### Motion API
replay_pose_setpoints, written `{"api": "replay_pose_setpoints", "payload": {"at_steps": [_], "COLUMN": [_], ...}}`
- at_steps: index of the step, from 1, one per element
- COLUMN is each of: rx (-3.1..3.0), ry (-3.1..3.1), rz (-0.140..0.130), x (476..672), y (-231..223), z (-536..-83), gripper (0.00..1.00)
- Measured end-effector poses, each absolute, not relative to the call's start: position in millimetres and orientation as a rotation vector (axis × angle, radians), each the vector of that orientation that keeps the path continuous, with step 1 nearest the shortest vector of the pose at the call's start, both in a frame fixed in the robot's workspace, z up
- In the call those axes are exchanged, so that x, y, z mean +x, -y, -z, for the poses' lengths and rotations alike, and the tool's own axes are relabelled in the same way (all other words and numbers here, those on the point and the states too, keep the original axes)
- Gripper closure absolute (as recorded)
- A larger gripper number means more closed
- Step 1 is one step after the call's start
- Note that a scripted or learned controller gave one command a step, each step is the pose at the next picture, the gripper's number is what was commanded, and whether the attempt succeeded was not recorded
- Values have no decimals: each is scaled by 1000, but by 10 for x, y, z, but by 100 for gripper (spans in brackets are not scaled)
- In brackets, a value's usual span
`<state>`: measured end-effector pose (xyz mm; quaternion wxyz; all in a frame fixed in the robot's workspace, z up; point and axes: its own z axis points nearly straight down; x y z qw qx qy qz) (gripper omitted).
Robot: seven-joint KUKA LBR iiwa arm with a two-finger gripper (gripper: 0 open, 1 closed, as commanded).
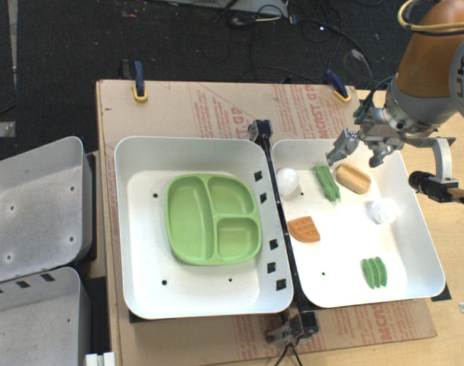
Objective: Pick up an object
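Camera view. The bench carries two shallow white bins side by side: the left bin (pixel 133 227) and the right bin (pixel 415 258).

Left bin contents: one green divided plate (pixel 214 219) with three compartments, lying flat near the bin's centre.

Right bin contents, six items in total:
- One white egg-shaped object (pixel 287 180) at the upper left, close to the divider between the bins.
- One green bean-like pod (pixel 327 182). Its long axis runs from upper left to lower right, slightly off vertical in the view.
- One tan bread-like roll (pixel 353 178), just beside the pod on its right. Its long axis runs from upper left to lower right, at a shallower slant than the pod.
- One orange wedge-shaped piece (pixel 304 229), below the egg and pod, its flat edge facing left.
- One small white crumpled item (pixel 382 211), toward the right side of the bin.
- One green ribbed item (pixel 374 272), near the lower right, long axis close to vertical in the view.

Gripper (pixel 363 151): positioned above the upper part of the right bin, directly above the roll and the top end of the pod. Its two fingers are spread apart, with nothing between them. The orange band (pixel 434 48) of the arm is at the upper right.
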<state>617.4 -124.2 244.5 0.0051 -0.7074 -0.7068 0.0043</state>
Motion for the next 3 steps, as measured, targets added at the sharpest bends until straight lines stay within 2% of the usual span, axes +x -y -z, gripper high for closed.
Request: {"api": "replay_pose_setpoints", "payload": {"at_steps": [1,2,3], "rx": [-2220,-2222,-2221], "ry": [2223,2218,2220], "rz": [0,-4,-3], "x": [6197,6117,6172], "y": [1238,1300,1280], "z": [-2526,-2019,-1574], "gripper": [0,0,0]}}
